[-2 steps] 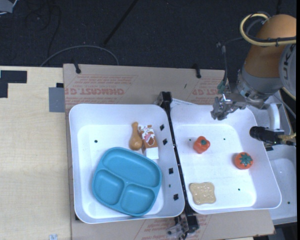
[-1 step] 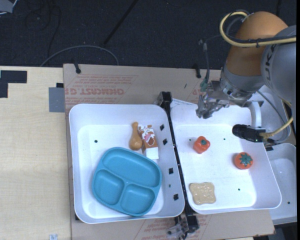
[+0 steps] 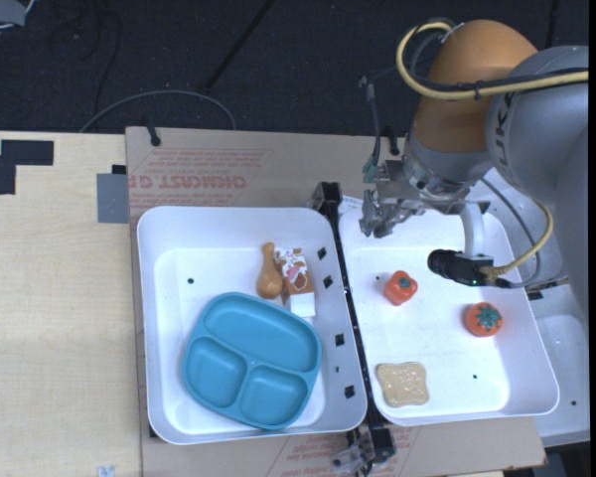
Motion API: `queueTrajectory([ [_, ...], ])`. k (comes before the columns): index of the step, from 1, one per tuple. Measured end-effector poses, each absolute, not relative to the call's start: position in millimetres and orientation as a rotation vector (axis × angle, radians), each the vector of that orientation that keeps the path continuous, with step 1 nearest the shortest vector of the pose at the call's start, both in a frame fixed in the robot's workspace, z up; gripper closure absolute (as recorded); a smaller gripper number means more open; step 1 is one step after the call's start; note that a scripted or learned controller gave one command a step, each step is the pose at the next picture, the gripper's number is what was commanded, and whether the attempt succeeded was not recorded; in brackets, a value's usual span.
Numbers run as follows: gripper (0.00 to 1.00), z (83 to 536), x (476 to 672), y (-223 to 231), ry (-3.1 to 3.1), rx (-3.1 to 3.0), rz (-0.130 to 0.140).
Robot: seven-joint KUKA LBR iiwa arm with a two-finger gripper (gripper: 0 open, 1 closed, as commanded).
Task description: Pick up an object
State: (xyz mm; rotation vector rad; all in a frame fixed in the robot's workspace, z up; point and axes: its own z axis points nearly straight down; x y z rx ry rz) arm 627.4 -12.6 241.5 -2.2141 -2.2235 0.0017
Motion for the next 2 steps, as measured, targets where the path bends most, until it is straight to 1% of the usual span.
queueTrajectory([
  [1, 1.00, 227, 622.1, 42, -2.223, -2.214, 0.004],
  [2, 1.00, 235, 631.9, 94, -2.226, -2.214, 0.000],
])
